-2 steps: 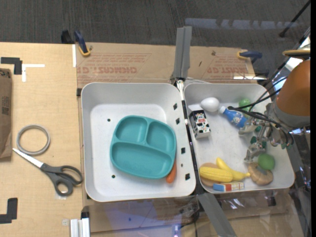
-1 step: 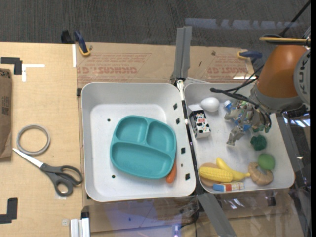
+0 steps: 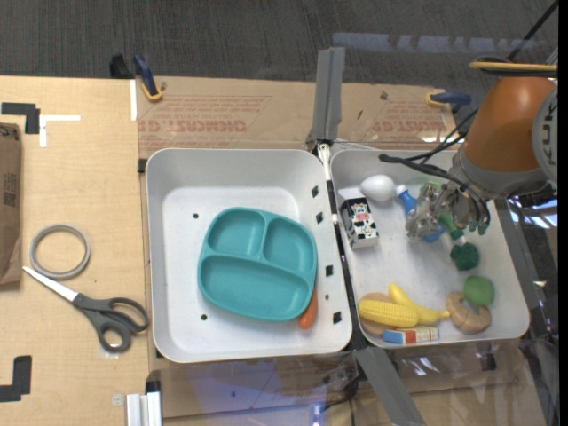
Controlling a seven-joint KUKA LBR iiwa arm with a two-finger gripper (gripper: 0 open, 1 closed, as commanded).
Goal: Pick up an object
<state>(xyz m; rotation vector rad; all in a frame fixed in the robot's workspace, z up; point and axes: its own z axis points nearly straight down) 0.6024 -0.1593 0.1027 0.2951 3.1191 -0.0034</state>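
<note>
My gripper [image 3: 437, 216] hangs low in the upper middle of the right bin [image 3: 506, 238], under the orange-banded wrist [image 3: 504, 127]. It stands over a blue object [image 3: 409, 201] that pokes out on its left side. A white egg shape [image 3: 379, 186] and a black-and-white box [image 3: 358, 222] lie to its left. A dark green piece [image 3: 464, 256] and a green ball [image 3: 479, 289] lie just below it. Along the bin's front edge are a yellow corn cob [image 3: 382, 310], a banana [image 3: 415, 305], a tan piece [image 3: 468, 313] and a small tube [image 3: 410, 335].
The left bin [image 3: 169, 238] holds a teal divided plate [image 3: 257, 264] with an orange carrot [image 3: 308, 313] at its lower right. On the bench at the left lie scissors [image 3: 93, 309] and a tape roll [image 3: 59, 249]. Dark cables [image 3: 417, 160] run by the wrist.
</note>
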